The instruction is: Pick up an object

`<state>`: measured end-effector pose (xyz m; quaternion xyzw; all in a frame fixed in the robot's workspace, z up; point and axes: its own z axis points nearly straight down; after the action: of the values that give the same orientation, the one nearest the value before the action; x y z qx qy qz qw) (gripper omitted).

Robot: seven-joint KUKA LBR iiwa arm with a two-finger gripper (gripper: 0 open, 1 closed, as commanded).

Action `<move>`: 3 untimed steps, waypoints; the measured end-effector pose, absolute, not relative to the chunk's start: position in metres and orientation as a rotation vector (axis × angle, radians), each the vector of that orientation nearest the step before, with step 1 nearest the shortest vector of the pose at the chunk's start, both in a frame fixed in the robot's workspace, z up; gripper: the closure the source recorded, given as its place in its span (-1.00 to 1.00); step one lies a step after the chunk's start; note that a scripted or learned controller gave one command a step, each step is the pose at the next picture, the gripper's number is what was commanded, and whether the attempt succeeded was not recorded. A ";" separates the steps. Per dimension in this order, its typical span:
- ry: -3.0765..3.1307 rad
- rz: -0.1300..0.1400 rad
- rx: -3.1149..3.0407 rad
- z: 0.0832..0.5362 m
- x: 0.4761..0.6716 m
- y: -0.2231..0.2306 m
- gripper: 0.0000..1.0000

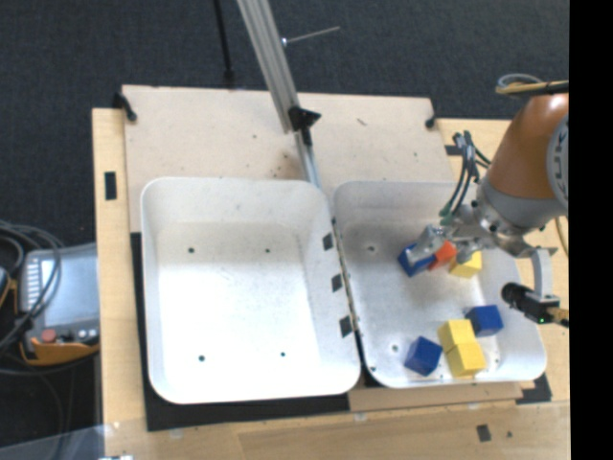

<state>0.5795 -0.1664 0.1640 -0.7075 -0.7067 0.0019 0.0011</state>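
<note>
Nearest the camera, along the right bin's [383,209] front edge: blue cube [422,356] left, yellow block [463,346] just right of it, second blue cube [486,319] behind and right of the yellow, close to touching. Further back, mid-bin toward the right wall: blue block [417,259], orange piece [445,252] touching its right end, yellow cube [466,264] just right of the orange. Gripper [450,241] sits directly over that cluster, arm [532,161] coming in from the right edge, orange band above the wrist. Finger state: cannot tell, tips lost against the blocks. Cannot tell whether anything is clamped or lifted either; blue block and orange piece look tucked right under the tool, contact unclear. Left bin [239,286] touching the right bin along the shared middle edge, just dark specks on its floor. Both bins on the wooden bench [278,127]. Slanted aluminium rail [268,51] crossing the bench's back edge, ending at a black clamp [304,119] behind the seam between bins. Grey box with cables [43,300] off the bench's left edge.
</note>
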 end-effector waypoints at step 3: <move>-2.212 -0.002 -2.223 0.108 0.572 -0.170 1.00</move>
<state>0.5717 -0.1703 0.1079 -0.7088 -0.7054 -0.0006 0.0028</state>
